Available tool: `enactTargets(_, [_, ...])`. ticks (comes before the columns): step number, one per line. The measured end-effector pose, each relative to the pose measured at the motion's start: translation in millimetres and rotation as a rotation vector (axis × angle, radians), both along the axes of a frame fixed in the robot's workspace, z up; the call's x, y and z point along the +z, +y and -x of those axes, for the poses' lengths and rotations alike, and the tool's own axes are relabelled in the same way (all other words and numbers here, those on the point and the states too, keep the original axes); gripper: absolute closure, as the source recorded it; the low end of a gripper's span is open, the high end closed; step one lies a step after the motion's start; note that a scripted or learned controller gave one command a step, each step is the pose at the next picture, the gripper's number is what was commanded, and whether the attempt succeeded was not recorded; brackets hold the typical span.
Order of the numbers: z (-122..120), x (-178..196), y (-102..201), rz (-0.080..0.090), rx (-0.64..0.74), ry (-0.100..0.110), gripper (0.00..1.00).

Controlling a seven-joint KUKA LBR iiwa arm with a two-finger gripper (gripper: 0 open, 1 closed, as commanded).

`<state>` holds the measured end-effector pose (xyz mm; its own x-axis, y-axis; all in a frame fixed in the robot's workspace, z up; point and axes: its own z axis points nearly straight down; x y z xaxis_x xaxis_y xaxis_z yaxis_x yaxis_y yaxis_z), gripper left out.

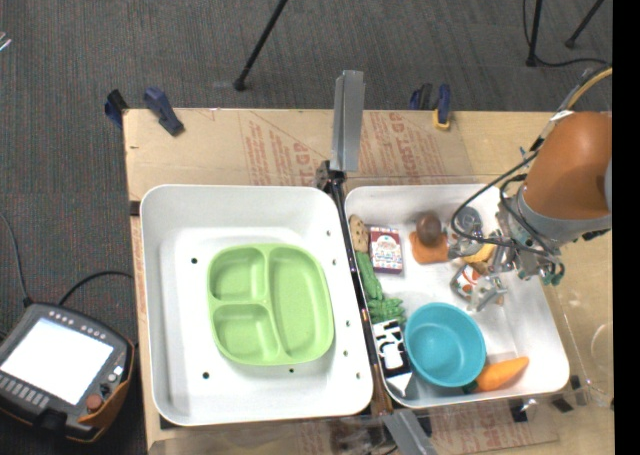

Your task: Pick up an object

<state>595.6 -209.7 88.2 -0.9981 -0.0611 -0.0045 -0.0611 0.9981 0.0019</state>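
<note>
Over the right bin (548,338), the arm (565,178) is reaching in from the right, its orange band sitting above the wrist. Its tool (482,288) is hanging low in the upper right part of that bin, amid cables and metal parts; whether it is spread or pressed together cannot be told, and nothing is plainly showing between its tips.

Just left of the tool, a brown round thing (429,227) is resting on an orange piece (430,249). Further left, a small red box (386,249) is lying flat, and beside it a cookie (358,233) is leaning at the bin's left wall. Below these, a green leafy toy (377,293) is stretching down along that wall toward a black-and-white card (392,343). A blue bowl (444,344) is sitting upright in the lower middle of the bin, touching the card on its left. An orange carrot (502,373) is lying just beside the bowl's lower right, in the bin's bottom corner.

At the left, the other bin (170,243) is holding a green divided plate (270,304), lying flat near its middle.

Both bins are sitting side by side on the desk (230,143), which is covered with brown cardboard. Blue clamps (162,109) are gripping its far edge. On the floor at lower left, a pendant (60,363) with a pale screen is lying.
</note>
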Motion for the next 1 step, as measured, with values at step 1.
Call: enactTargets(1, [46.1, 1.0, 13.0, 0.004, -0.001, -0.001, 0.0])
